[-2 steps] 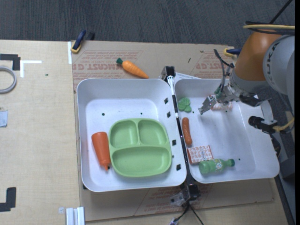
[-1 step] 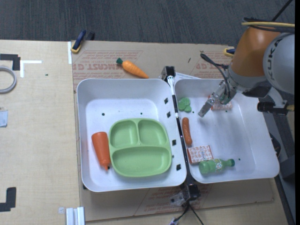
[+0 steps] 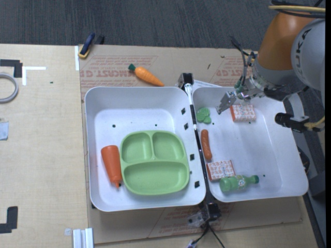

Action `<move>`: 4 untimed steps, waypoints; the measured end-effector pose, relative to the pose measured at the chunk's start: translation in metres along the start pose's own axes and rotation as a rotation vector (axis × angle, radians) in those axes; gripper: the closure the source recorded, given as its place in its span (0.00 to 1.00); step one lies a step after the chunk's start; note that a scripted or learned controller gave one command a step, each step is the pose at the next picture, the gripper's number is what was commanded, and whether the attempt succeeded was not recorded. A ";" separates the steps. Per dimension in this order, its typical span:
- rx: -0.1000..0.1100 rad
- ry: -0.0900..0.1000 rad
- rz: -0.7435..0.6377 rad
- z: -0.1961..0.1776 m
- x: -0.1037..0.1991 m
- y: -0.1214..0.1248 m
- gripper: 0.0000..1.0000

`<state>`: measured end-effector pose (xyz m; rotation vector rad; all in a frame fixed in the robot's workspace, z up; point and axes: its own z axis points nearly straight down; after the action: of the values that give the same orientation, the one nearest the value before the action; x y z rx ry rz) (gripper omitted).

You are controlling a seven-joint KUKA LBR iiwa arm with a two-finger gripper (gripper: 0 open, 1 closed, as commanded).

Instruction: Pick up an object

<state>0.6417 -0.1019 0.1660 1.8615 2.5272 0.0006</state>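
The arm (image 3: 292, 40) is cut off by the top and right edges, and it hides the far right corner of the right bin (image 3: 289, 190). The print on the two small cartons (image 3: 243, 112) (image 3: 221, 168) is too small to read. A grey ring (image 3: 8, 88) at the left edge is cut off.

The gripper (image 3: 231, 98) hangs low over the right bin (image 3: 269, 159), just beside a small patterned box (image 3: 243, 112). A sausage (image 3: 206, 144), a second box (image 3: 221, 168) and a green bottle (image 3: 238, 182) lie below; the left bin (image 3: 98, 118) holds a green divided plate (image 3: 155, 161)
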 end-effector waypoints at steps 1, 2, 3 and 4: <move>-0.006 -0.003 -0.173 0.068 -0.029 -0.028 0.00; -0.007 -0.007 -0.320 0.068 -0.025 0.014 0.00; 0.001 0.002 -0.389 0.073 0.005 -0.007 0.00; 0.001 0.002 -0.624 0.073 0.003 -0.025 0.00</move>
<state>0.6169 -0.1071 0.0928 0.9960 2.9788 0.0003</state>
